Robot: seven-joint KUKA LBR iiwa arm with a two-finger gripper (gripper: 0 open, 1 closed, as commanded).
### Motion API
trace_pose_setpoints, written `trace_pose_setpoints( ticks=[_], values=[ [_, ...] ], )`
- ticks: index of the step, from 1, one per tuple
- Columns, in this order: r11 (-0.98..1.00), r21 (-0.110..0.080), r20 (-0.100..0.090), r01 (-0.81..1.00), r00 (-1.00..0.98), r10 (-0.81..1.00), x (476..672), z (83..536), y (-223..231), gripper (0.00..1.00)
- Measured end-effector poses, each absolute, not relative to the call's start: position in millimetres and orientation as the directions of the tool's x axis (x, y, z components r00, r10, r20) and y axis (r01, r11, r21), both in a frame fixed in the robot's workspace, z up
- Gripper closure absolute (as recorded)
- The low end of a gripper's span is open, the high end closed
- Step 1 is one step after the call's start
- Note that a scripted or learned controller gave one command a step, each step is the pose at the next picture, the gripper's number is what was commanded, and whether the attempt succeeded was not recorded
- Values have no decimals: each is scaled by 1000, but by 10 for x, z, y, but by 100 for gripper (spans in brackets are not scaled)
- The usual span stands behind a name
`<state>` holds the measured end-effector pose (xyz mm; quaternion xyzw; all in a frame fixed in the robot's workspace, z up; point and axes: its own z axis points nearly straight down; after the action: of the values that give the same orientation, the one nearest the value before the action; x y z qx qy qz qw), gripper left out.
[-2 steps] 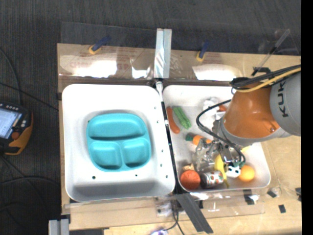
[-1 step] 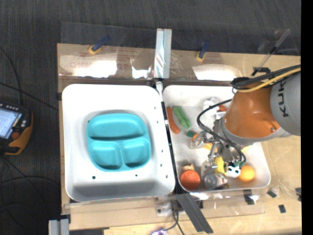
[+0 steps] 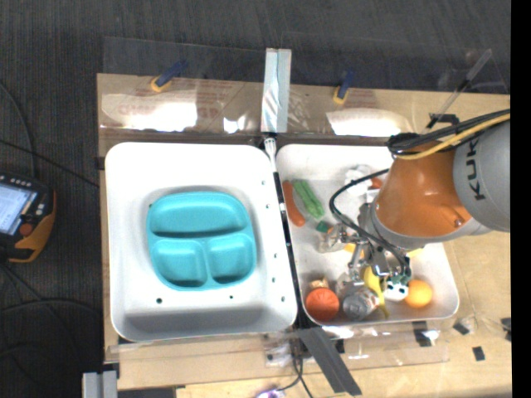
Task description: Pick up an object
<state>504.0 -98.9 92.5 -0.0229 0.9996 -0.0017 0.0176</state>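
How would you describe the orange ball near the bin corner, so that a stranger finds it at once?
Look at the right bin, under the arm. In its near right corner, right of the gripper, lies the orange ball. It is smooth and plain bright orange; the darker, redder round fruit lies further left.

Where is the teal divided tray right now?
In the camera view, the teal divided tray lies in the middle of the left bin, across the divider from the right bin where the arm works.

The grey arm bears the partly visible letters "KU".
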Motion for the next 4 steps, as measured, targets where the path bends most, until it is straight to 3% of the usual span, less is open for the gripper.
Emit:
trace_pose_setpoints(
  ticks=[1,2,3,4],
  values=[
    [973,-13,-45,-229,-972,-230,5026,946,-1012,0],
    [976,-12,-40,-216,-976,-216,5039,939,-1010,0],
    [976,-7,-25,-216,-976,-216,5008,1016,-1000,100],
    [976,-16,-54,-216,-975,-217,5092,1084,-997,0]
  ],
)
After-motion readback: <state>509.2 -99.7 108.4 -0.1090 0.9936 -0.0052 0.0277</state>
